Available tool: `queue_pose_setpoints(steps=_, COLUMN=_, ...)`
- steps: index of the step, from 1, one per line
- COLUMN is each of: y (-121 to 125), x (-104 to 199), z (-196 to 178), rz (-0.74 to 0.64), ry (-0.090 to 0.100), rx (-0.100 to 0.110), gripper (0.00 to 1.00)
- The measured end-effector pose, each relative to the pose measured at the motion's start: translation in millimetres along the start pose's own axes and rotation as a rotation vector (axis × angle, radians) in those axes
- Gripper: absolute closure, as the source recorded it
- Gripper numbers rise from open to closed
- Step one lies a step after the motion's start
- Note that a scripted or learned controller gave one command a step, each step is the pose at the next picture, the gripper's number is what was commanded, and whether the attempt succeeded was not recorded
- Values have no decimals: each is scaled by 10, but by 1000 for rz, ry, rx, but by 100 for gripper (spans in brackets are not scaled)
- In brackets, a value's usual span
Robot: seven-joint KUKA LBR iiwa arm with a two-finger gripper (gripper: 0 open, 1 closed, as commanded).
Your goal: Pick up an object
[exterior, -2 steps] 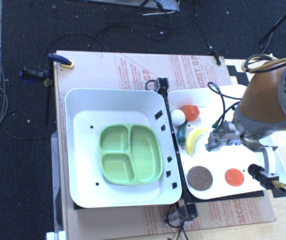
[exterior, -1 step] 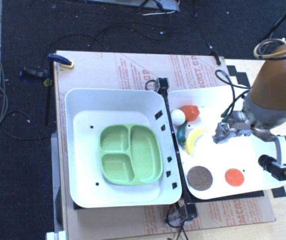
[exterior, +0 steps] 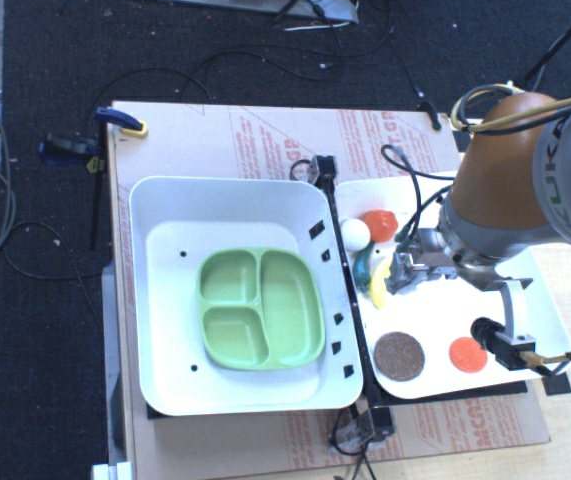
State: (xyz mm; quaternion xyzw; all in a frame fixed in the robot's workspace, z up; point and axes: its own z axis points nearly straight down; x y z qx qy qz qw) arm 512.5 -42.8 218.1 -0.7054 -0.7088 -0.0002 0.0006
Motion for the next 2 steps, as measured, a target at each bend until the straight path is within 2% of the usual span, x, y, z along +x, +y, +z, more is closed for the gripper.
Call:
queue_pose_setpoints(steps=1, y=-54, x=506, z=66, rz=0, ry=0, rx=0, gripper=100)
queue_pose_setpoints(steps=2, y=-86, x=1002, z=-111, rz=0, ry=0, rx=-1, gripper=100)
